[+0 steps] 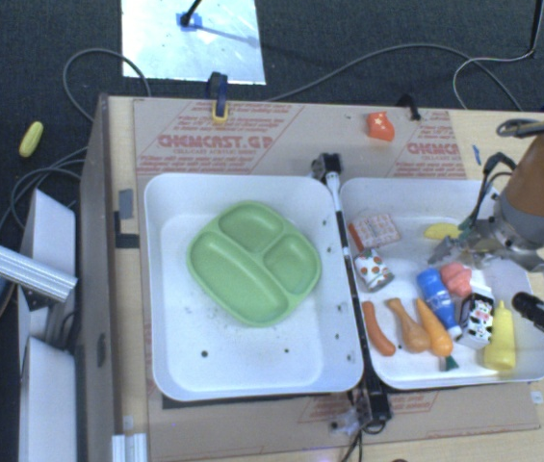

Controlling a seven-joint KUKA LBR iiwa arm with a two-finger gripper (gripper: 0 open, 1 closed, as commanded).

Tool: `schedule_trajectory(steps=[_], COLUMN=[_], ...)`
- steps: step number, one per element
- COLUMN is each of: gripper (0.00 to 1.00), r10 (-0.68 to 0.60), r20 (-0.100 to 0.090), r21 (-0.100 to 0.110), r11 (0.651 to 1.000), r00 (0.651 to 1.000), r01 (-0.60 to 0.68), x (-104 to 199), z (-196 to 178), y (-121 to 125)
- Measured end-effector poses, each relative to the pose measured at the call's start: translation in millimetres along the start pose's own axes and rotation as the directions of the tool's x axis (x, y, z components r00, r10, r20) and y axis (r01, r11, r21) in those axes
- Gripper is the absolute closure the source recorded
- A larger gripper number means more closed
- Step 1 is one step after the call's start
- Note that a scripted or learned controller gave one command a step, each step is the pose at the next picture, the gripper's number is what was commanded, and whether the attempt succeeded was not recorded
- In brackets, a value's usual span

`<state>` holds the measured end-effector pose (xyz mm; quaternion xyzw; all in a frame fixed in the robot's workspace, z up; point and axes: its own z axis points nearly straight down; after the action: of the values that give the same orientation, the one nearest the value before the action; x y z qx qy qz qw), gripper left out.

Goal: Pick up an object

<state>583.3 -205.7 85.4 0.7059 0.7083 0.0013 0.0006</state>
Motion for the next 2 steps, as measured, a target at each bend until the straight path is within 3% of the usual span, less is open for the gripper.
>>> schedule_trajectory(steps=[1, 2], gripper=[0.00, 0.00], r10=[-0.001, 0.001], r20=[0.000, 0.001], r21=[0.000, 0.002], r11=[1.000, 1.000], r00=[1.000, 1.000], r01=[0.001, -0.001], x=[56.3, 58.4], z=[1.3, 1.0], y=[54.1, 0.1])
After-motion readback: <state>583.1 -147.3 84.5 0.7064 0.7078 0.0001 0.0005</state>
